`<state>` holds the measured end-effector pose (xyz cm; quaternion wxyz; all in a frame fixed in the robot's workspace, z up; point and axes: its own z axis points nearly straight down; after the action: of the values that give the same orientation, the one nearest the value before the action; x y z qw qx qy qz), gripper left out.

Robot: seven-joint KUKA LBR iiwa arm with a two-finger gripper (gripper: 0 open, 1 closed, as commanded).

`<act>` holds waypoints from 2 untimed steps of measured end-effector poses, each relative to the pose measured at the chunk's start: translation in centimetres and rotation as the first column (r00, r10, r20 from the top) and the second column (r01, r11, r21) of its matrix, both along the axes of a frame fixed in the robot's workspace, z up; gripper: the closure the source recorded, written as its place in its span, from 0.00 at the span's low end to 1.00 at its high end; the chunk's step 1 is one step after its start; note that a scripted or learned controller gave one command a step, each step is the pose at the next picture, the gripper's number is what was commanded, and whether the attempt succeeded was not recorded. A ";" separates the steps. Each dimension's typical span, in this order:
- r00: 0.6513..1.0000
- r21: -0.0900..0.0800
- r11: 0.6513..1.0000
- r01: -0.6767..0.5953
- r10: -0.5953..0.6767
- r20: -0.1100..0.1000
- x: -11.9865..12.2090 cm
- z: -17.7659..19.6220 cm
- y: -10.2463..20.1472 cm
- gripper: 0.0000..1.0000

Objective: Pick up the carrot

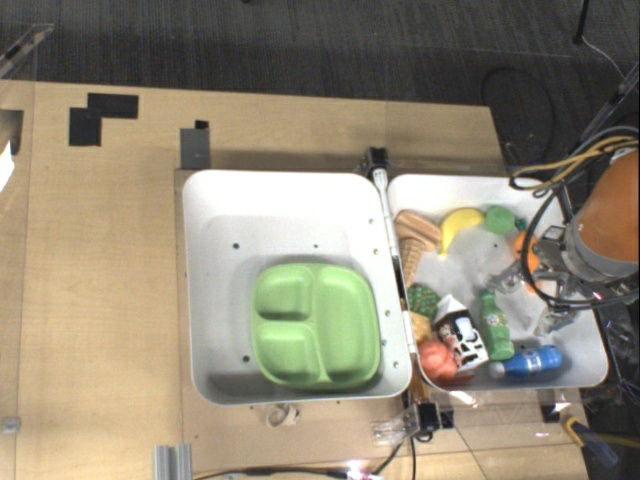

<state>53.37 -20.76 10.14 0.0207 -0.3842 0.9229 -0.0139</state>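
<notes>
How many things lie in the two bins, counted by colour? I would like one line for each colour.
Green: 4 (divided plate, bottle, leafy piece, pale round piece)
Yellow: 1 (banana)
Blue: 1 (bottle)
Red: 1 (round fruit)
Tan: 1 (bread)
Black and white: 1 (can)
Total: 9

plate: light green | bins: white | banana: yellow | bottle: blue | tomato: red | bench: tan wood | floor: dark grey

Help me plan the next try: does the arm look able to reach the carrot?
Probably yes: the carrot lies in the right bin close beside the arm, with nothing on top of it, though cables cross nearby.
</notes>
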 end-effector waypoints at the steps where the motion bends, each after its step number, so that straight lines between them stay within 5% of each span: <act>1: 0.962 0.012 0.962 0.272 -0.271 -0.035 1.5 -1.3 0.2 0.00; 2: 0.988 0.009 0.988 0.155 -0.154 -0.031 -2.0 -1.2 0.1 0.00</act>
<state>51.33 -20.64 8.93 0.0077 -0.3116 0.9502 -0.0045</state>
